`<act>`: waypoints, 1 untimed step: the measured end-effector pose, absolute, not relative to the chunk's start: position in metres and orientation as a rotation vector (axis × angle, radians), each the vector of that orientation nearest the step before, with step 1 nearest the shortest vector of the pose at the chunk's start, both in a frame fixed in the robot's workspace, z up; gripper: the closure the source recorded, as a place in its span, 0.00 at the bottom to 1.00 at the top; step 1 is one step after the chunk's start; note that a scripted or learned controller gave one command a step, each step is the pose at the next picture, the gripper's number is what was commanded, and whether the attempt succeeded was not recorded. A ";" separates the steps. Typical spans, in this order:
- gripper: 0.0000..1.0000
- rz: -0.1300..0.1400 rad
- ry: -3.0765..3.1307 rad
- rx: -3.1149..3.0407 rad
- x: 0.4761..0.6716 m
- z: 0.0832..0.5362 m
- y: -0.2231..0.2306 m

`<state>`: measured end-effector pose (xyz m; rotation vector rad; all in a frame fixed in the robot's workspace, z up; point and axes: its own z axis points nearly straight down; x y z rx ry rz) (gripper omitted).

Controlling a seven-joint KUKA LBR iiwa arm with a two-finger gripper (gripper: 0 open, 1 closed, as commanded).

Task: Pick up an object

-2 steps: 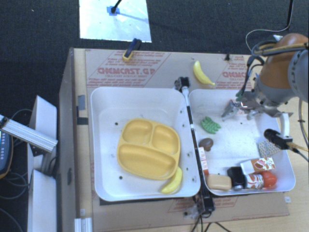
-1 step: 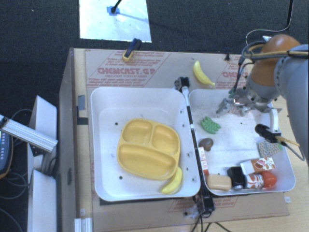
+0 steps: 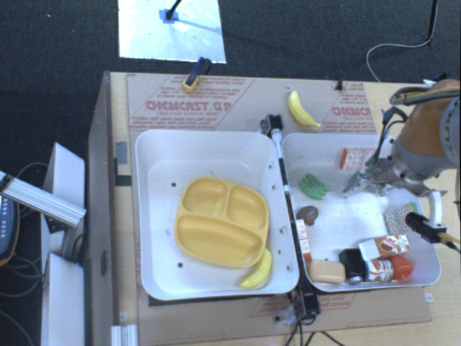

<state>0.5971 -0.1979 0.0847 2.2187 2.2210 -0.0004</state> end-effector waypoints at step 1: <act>1.00 0.004 2.221 2.215 0.599 0.096 -0.197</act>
